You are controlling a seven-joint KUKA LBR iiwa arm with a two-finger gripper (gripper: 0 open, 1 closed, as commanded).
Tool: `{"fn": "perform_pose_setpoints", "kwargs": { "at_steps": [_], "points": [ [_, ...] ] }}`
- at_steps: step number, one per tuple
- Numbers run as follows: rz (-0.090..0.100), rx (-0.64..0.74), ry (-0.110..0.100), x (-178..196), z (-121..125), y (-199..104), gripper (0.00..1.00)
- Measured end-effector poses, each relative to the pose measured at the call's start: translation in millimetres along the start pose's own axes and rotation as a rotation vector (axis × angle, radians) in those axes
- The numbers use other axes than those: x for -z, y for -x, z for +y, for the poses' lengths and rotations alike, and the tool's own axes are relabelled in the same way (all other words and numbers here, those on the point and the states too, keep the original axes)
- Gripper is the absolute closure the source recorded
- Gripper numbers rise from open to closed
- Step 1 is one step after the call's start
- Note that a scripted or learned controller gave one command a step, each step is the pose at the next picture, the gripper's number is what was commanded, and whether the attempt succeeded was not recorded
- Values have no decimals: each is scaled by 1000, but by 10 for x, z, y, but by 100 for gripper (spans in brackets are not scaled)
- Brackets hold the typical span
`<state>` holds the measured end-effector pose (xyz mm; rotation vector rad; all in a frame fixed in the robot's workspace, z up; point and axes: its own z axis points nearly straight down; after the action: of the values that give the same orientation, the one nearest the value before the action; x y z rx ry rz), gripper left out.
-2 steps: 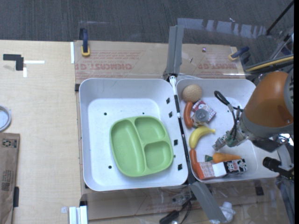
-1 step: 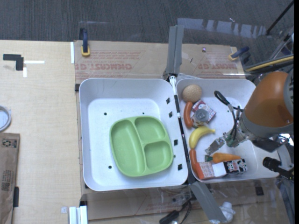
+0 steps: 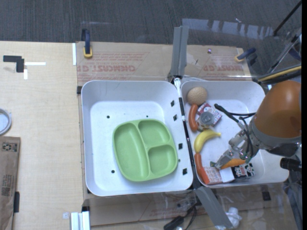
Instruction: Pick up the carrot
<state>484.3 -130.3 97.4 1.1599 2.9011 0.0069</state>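
Note:
The carrot [image 3: 238,162], a short orange piece, lies near the front of the right bin [image 3: 240,87] on some flat packets. My gripper [image 3: 221,163] is down low in that bin, right against the carrot's left end, and part of the carrot is hidden under it. The grey arm with its orange band [image 3: 280,109] comes in from the right and covers the bin's right side.
Also in the right bin are a banana [image 3: 206,139], a red-orange sausage-shaped piece [image 3: 193,117], another red one [image 3: 199,167] by the front left wall, a brown round piece [image 3: 196,95] and printed packets [image 3: 209,116]. The left bin [image 3: 96,128] holds a green divided plate [image 3: 145,149].

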Motion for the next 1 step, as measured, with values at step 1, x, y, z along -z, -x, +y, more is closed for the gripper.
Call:
{"fn": "perform_pose_setpoints", "kwargs": {
  "at_steps": [1],
  "points": [
    [6, -3, 0, 87, 6, -7, 100]
  ]
}}
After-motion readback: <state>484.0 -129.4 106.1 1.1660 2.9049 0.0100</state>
